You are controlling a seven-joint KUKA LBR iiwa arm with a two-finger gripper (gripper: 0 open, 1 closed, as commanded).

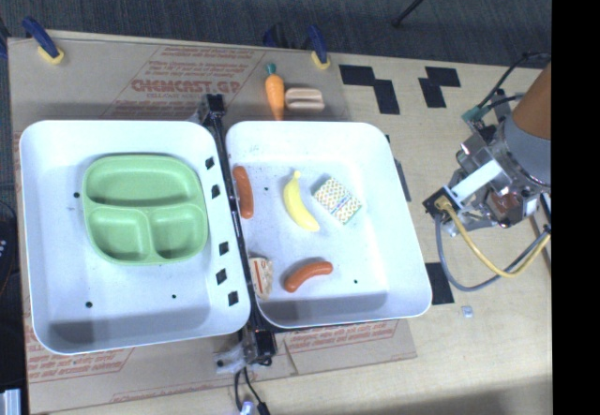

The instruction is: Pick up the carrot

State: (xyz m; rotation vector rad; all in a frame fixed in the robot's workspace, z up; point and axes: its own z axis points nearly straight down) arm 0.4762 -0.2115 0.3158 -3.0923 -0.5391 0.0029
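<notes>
Carrot, small orange plastic with green top (274, 93), lies untouched on the table at upper centre; tool (487, 202) far right, grip state unclear, pickup not begun.

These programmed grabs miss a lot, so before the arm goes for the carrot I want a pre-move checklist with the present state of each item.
1. Carrot located: ok. It lies on the cardboard behind the right bin, outside both bins.
2. Carrot free of neighbours: not ok. A hot dog in a bun lies close beside it on the right.
3. End effector clear of the carrot: ok. It sits off the right bin's right side, far from the carrot.
4. End effector opening: cannot tell.
5. Look-alikes: not ok. Two sausages in the right bin are a similar orange-red.
6. Carrot top side unobstructed: ok.
</notes>
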